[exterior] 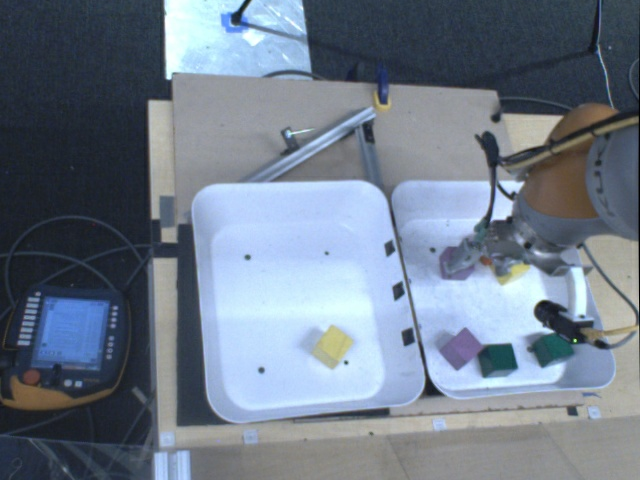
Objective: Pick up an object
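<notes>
Desk point(330, 108): carries two white bins side by side. Left bin point(230, 208): one yellow cube point(332, 346) toward its near side. Right bin point(420, 208): my arm point(580, 183) reaches in from the right; my gripper point(480, 253) sits low at the bin's middle. Mauve block point(458, 262): just left of my tip, seemingly touching (nearest candidate by far). Small yellow piece point(511, 273): just right of it. Purple cube point(461, 348), two green cubes point(497, 359) point(549, 349): along the near wall, well apart from me. Whether my fingers are spread or closed, I cannot tell.
</notes>
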You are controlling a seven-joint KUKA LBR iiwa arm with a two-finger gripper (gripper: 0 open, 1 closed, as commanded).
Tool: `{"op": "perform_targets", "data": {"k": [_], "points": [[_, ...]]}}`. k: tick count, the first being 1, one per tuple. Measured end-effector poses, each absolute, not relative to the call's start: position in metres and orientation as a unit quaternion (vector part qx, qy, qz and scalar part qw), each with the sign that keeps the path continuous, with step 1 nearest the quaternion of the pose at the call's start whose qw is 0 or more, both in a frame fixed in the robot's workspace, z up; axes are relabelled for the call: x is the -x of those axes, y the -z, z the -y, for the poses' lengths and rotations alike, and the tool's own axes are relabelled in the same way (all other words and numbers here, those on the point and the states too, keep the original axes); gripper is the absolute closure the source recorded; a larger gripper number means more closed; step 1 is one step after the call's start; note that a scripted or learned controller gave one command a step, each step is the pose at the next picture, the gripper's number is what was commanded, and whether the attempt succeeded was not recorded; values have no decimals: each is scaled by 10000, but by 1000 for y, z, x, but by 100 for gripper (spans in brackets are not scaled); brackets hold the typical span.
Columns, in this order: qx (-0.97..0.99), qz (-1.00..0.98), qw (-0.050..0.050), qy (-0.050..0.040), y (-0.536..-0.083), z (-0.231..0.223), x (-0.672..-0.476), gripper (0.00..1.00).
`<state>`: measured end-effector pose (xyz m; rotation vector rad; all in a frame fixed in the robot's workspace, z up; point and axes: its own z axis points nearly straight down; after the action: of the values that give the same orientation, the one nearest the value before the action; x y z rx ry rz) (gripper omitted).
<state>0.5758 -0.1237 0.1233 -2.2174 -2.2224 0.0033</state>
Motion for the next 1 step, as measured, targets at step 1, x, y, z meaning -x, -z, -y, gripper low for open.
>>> {"op": "perform_targets", "data": {"k": [1], "points": [[7053,7089,-16,13,-137,124,-578,100]]}}
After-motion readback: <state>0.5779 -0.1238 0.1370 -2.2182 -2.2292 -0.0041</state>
